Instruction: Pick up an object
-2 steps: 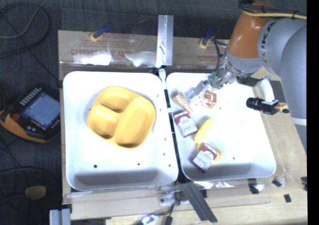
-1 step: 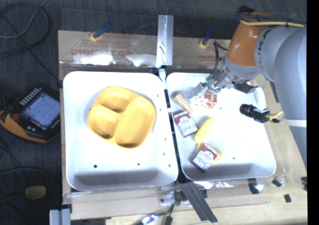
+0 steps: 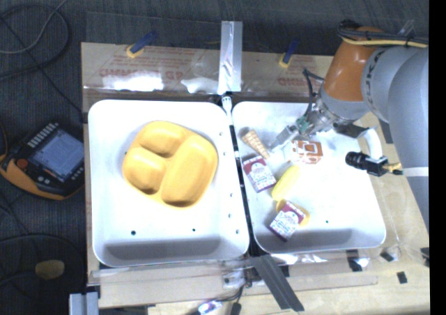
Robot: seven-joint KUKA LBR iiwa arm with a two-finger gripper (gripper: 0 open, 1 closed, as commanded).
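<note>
Reaching in from the right, the gripper [image 3: 298, 127] hangs low over the right bin [image 3: 362, 226], just beside an orange-and-white packet [image 3: 307, 151]; I cannot tell how it is set. Near it lie a cone [image 3: 255, 142], a maroon packet [image 3: 258, 172], a yellow piece [image 3: 285, 182] and a small box [image 3: 288, 219], their print too small to read. The left bin [image 3: 111, 233] holds a big yellow cushion-like thing [image 3: 169, 162].

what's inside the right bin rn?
Right bin holds an ice-cream cone, two small cartons, a yellow banana-like piece and an orange-white packet. The gripper hangs above the packet; whatever lies beneath the arm is covered.
</note>
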